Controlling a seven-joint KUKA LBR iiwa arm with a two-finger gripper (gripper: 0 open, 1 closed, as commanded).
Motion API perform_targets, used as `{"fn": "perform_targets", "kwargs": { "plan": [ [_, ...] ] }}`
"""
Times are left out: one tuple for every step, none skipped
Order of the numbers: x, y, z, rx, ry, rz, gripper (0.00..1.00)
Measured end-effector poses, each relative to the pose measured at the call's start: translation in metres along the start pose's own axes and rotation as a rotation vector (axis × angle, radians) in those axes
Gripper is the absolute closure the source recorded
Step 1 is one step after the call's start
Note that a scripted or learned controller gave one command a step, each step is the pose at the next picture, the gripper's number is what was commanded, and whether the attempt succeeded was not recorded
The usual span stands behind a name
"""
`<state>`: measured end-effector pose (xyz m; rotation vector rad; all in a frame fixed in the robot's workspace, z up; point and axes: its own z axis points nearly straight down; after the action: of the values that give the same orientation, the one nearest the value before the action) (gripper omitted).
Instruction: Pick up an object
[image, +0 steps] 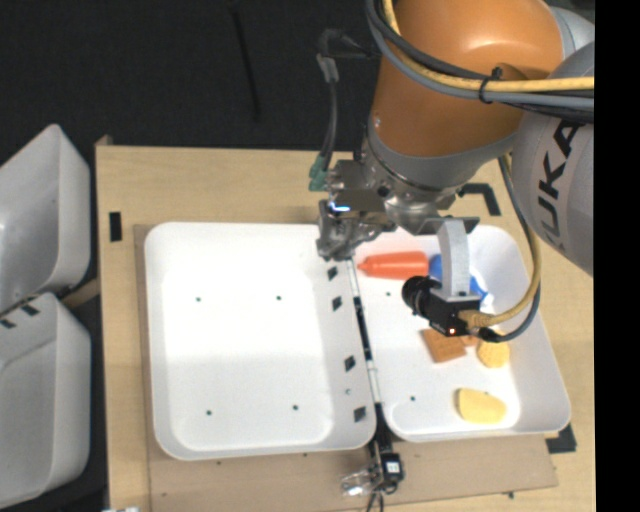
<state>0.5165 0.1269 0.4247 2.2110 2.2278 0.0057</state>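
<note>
Arm reaches in from the right. Gripper (338, 240) sits low over the far end of the seam where the left bin (160, 300) and right bin (540, 385) meet on the table (125, 170). Open or closed: cannot tell from here; nothing seen held.

All loose pieces lie in the right bin:
- orange carrot-shaped piece (393, 265), just beside the gripper, lying flat
- blue piece (438, 267), touching the carrot's thick end, partly hidden
- brown chunk (443, 348), mid-bin
- small yellow piece (492, 355), just beside the brown chunk
- larger yellow piece (481, 405), near the front rim
</note>
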Motion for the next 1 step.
{"fn": "perform_targets", "kwargs": {
  "plan": [
    [0.0424, -0.0264, -0.0521, 0.000, 0.001, 0.000, 1.00]
  ]
}}
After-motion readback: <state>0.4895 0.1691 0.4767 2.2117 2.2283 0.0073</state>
